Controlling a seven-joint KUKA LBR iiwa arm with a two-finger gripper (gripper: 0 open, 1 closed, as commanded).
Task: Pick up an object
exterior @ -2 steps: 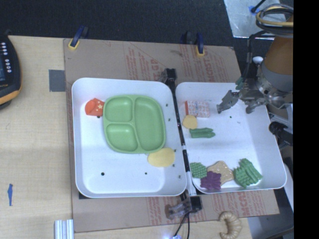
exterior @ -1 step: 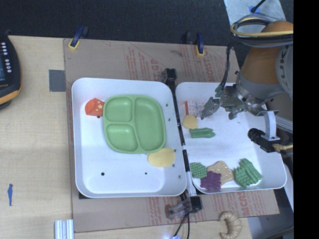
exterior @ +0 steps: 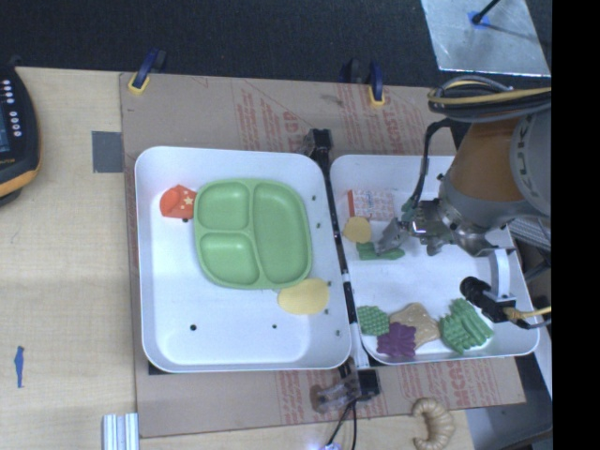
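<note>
Gripper [exterior: 390, 241] is low in the right bin [exterior: 427, 167], near its left wall, seemingly pinching a green toy [exterior: 380, 250]. Judged: grasp step; next, lift straight up, checking it holds.

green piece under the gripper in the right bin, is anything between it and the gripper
Nothing visible stands between them. The gripper is down right at the small green piece in the right bin. The yellow round piece lies just to its left, close beside but not over it.
</note>
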